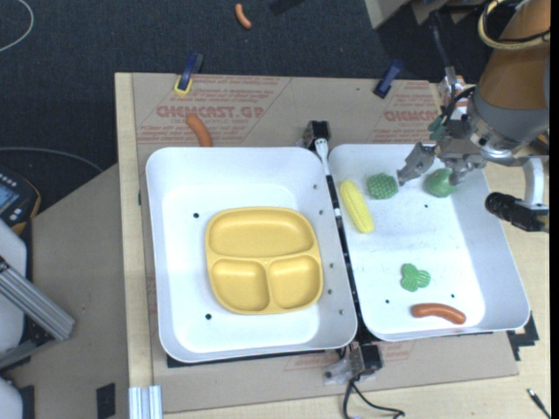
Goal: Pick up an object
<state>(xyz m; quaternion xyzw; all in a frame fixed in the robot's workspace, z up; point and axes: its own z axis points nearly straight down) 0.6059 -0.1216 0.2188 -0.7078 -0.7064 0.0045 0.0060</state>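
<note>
Over the right bin's (489, 260) far end, the gripper (431, 171) hovers with fingers spread wide, holding nothing, between two green toy vegetables (381, 186). It should centre squarely over one before closing.

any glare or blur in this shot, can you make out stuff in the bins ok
Camera view: even lighting, soft shadows, and the white right bin is bright but not blown out. The toy corn, sausage and yellow divided tray read sharply. The gripper looks slightly soft, and partly hides a green item.
</note>
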